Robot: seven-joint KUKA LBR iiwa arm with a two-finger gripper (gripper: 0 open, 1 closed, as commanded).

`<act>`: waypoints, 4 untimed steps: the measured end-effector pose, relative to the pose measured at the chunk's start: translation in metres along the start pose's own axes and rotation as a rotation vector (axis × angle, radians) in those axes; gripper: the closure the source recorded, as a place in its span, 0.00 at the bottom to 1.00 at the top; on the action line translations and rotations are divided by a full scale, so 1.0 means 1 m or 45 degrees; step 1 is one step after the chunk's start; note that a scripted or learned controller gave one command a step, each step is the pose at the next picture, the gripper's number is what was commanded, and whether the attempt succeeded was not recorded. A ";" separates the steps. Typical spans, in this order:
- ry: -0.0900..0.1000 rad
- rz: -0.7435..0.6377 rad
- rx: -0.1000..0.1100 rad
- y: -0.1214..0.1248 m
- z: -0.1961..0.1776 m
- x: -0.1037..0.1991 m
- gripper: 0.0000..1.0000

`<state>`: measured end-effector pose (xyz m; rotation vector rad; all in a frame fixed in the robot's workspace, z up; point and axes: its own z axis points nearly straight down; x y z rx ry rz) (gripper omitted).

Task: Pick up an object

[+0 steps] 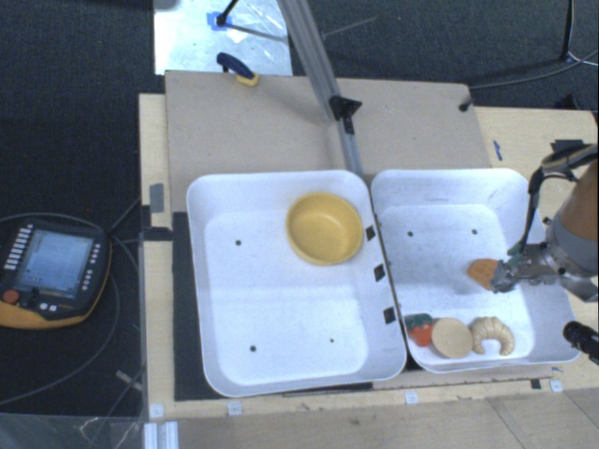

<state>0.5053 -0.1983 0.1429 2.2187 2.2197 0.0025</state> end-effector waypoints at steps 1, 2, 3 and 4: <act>0.000 -0.001 -0.003 -0.005 -0.060 0.002 1.00; -0.001 -0.001 -0.003 -0.004 -0.113 0.002 1.00; 0.002 -0.005 0.003 0.002 -0.108 0.047 1.00; 0.003 -0.006 0.003 0.012 -0.114 0.096 1.00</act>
